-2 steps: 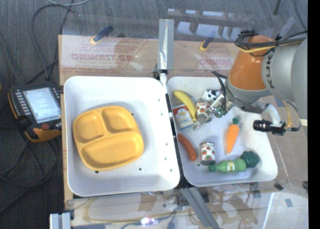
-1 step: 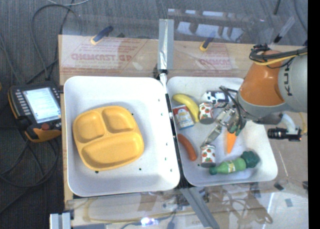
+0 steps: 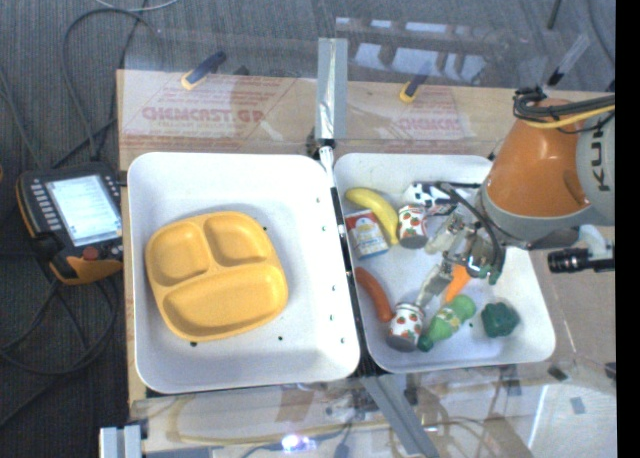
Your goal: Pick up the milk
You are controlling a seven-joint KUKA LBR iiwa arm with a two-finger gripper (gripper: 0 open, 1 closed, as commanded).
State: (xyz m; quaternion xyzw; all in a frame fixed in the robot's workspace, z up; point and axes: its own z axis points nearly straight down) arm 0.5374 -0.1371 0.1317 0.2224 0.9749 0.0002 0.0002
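Observation:
The milk looks like a small carton with black-and-white cow patches, lying at the back of the right bin, partly hidden by the arm's cables. My gripper hangs over the middle of that bin, below and to the right of the carton and apart from it. Nothing can be made out in the gripper. The grey and orange arm covers the bin's back right corner.
Around the gripper lie a banana, a red-and-blue box, a strawberry can, a red sausage, a second can, a green bottle, a carrot and broccoli. The left bin holds a yellow divided tray.

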